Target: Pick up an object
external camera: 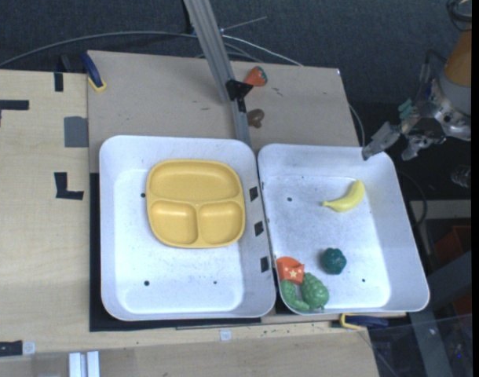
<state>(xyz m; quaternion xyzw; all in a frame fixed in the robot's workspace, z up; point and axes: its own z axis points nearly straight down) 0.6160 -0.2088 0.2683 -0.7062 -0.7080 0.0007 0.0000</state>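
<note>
Right bin (381, 210) floor mostly bare, open end effector (390, 143) above its far-right rim.

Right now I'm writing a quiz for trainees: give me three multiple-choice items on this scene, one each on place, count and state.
1. Where does the yellow divided plate lie?
A left bin
B right bin
C bare bench

2. How many compartments does it have?
A two
B three
C five

3. How does the banana stand to the gripper?
A between its fingers
B lying apart in the right bin
C hanging above the bench

A, it sits inside the left bin; B, three hollows show; B, the gripper hangs at the bin's upper right edge.
</note>
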